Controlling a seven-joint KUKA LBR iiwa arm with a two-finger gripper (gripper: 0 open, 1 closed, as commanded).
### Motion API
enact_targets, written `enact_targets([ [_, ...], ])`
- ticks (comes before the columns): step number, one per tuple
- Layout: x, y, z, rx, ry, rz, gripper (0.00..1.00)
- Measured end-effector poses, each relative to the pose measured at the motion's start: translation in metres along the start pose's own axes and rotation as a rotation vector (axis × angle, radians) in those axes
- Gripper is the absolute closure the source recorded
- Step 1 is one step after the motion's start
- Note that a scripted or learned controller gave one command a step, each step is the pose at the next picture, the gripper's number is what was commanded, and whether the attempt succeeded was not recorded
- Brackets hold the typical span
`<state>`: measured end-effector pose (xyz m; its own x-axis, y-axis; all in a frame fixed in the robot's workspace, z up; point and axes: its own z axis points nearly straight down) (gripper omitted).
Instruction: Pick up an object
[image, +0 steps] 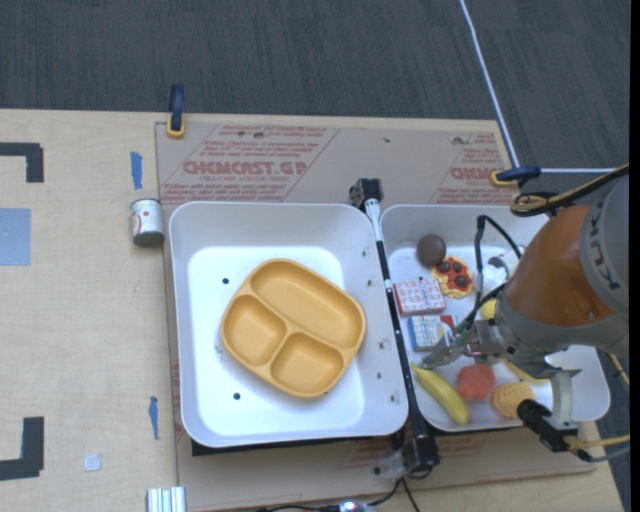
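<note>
Yellow plastic banana (443, 393), light, stiff and slick, lies near the tabletop's front edge in the right bin (598, 396), best pinched mid-length, beneath the tool (447, 350), whose opening cannot be told.

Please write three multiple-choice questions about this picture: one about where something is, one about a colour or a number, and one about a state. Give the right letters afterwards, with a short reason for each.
1. Where does the banana lie?
A. In the right bin
B. In the left bin
C. On the bare bench

2. How many compartments does the yellow divided plate have?
A. Two
B. Three
C. Five

3. How does the yellow divided plate sit?
A. Flat, open side up
B. Upside down
C. Standing on its edge

Answers:
1. A: the banana lies near the front of the right bin, close to the end effector.
2. B: the yellow divided plate shows one long compartment and two smaller ones.
3. A: its hollows face the camera, and it rests on the floor of the left bin.
</note>
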<state>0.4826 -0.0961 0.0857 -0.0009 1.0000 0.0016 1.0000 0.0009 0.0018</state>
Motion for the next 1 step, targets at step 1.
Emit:
enact_targets([
  [1, 0.0035, -0.0019, -0.0003, -0.003, -0.003, 0.002, 0.0],
])
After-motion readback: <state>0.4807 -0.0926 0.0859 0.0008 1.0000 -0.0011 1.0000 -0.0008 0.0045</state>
